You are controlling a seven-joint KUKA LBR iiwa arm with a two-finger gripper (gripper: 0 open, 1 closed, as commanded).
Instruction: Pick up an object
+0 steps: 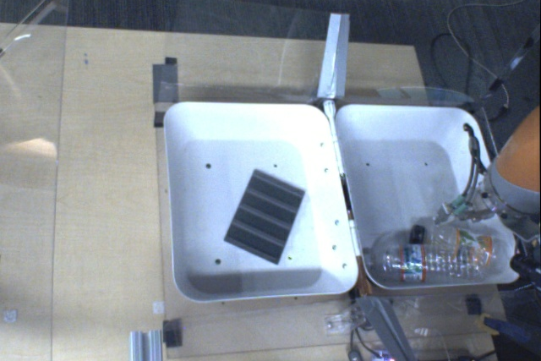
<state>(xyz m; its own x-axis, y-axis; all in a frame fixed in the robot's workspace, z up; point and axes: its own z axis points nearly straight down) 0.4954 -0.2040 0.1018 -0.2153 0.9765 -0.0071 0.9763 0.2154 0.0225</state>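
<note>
In the left bin (182, 182) a dark ribbed block (265, 216) lies flat. Right of it, in the right bin (389, 131), a clear plastic bottle (435, 254) lies on its side at the near wall. The gripper (469, 211) hangs above the bottle's right end, probably to grasp it; I cannot tell its opening.

Two bins side by side on the surface (93, 207). In the left bin (182, 182), a ridged flat block (265, 216) lying tilted near the middle. In the right bin (397, 131), a plastic bottle (431, 256) on its side along the near wall.

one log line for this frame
arm: right bin | gripper: above clear bottle | left bin: dark ridged block
</note>
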